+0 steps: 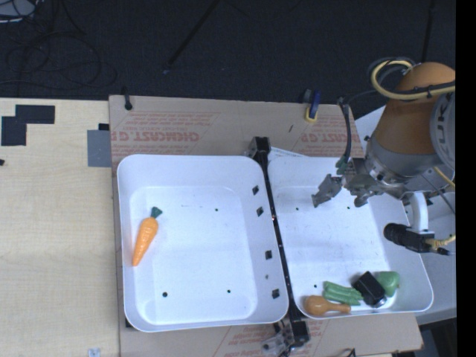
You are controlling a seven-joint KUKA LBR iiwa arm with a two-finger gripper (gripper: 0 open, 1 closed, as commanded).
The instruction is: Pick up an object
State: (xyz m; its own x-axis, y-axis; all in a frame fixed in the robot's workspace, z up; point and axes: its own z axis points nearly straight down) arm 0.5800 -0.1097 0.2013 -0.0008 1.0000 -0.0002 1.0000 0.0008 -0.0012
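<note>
Right white bin [401,303] under gripper [343,188]; finger state: cannot tell. Nearest objects, green pods [342,293] and black block [370,288], lie at six o'clock, well apart.

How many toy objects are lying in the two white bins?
4. An orange plastic carrot lies in the left bin; a green pod, black block and orange pear-shaped toy cluster in the right bin's near corner. More may be hidden.

Even overhead light — bins [190,171] bright, background dark, slightly soft.
</note>
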